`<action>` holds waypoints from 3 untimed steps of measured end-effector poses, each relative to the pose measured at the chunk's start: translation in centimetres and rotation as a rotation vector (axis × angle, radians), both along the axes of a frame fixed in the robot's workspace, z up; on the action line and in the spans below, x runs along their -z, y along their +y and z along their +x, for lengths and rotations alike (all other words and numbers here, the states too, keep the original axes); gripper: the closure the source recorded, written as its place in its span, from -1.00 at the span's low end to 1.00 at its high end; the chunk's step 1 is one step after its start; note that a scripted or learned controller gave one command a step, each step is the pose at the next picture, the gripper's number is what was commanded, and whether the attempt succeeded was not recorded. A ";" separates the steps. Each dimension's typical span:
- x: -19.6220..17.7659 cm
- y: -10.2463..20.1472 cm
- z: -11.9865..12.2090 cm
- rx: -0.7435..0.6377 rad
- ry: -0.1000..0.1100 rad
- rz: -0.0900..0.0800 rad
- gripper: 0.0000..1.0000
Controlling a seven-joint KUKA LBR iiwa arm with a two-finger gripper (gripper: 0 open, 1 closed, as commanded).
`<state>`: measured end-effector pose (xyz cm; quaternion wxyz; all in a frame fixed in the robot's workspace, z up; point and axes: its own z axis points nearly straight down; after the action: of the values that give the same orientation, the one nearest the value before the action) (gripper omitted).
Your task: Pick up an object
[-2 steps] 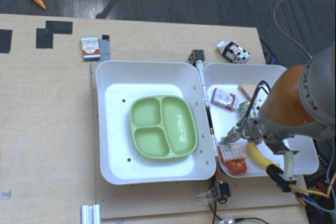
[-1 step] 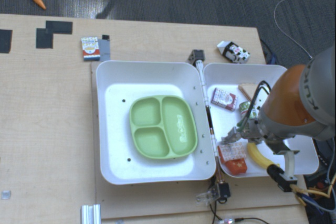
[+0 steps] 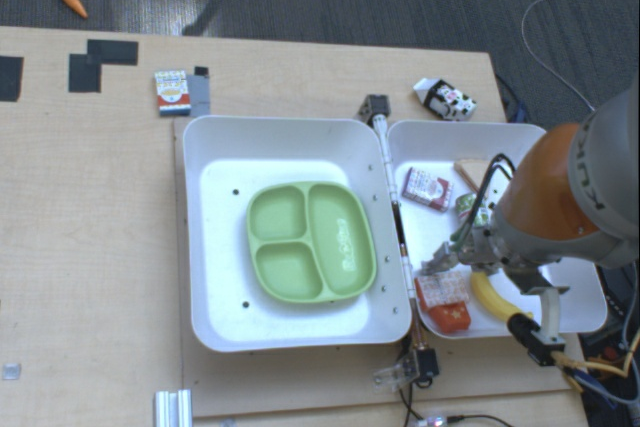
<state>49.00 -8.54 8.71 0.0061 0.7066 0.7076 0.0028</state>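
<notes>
My gripper (image 3: pixel 447 260) hangs low over the right bin (image 3: pixel 520 137), near its left wall. Just below it lie a red and white packet (image 3: pixel 441 291) and a red round fruit (image 3: pixel 452 317). A yellow banana (image 3: pixel 491 298) lies to the right of them, partly under the wrist. Farther back in the same bin are a second red and white packet (image 3: pixel 427 187), a small green object (image 3: pixel 466 205) and a tan piece (image 3: pixel 469 174). The grey arm with its orange band (image 3: pixel 545 190) covers the bin's right half.
The left bin (image 3: pixel 215 225) holds a green divided plate (image 3: pixel 310 242). Behind the bins on the bench sit a small red and white box (image 3: pixel 173 92) and a black and white toy (image 3: pixel 445 99). Cables and a connector (image 3: pixel 415 367) lie at the bench's front edge.
</notes>
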 end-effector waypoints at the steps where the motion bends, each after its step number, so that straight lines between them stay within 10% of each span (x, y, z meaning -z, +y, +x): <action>1: 0.0 0.0 0.0 0.002 0.000 0.000 -1.00; 3: 0.0 0.1 0.0 0.002 -0.001 0.000 -1.00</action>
<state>48.99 -8.46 8.70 0.0065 0.7074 0.7068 0.0029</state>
